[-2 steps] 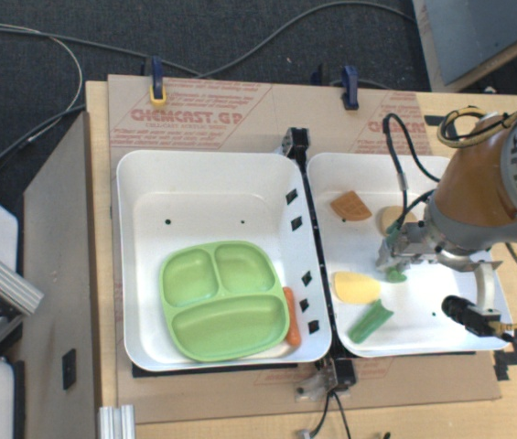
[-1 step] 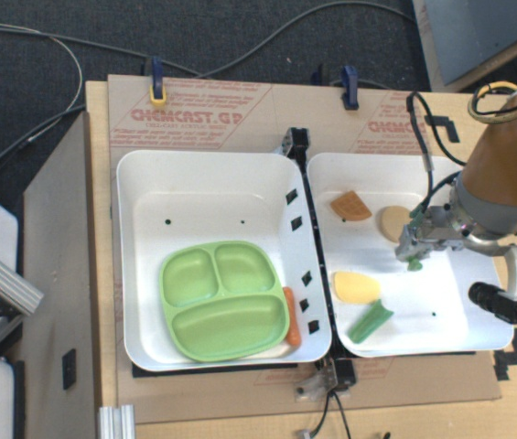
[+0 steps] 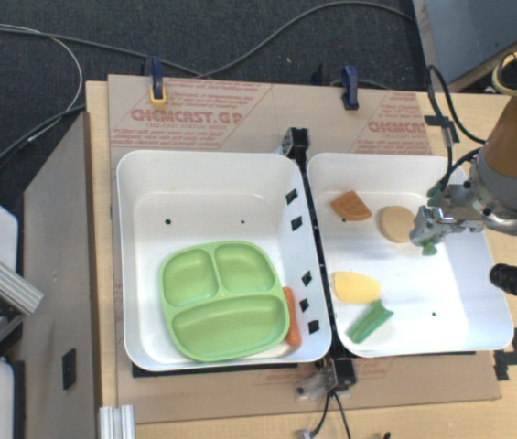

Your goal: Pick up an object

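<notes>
bench (image 3: pixel 212 387): carrying two shallow white bins side by side on a brown cardboard sheet.
green plate (image 3: pixel 226 298): lying flat in the near part of the left bin (image 3: pixel 139 245), three compartments facing up.
orange piece (image 3: pixel 291 316): an orange carrot-like thing is lying along the plate's right edge, against the divider side of the left bin.
green stick (image 3: pixel 369 322): lying at a slant near the front of the right bin (image 3: pixel 478 327).
yellow piece (image 3: pixel 356 287): sitting just beyond the green stick, close to it, near the bin's left wall.
tan round piece (image 3: pixel 393 223): lying farther back in the right bin, just left of the gripper.
brown wedge (image 3: pixel 351 207): resting to the left of the tan round piece, near it but apart.
gripper (image 3: pixel 430 236): reaching in from the right over the right bin, just beside the tan round piece; a small green tip is showing at its lower end.
fingers: too small and blurred here; i cannot tell whether they are open or closed, and possibly nothing is between them.
clamps (image 3: pixel 157 80): gripping the far edge of the cardboard, one yellow, one blue.
</notes>
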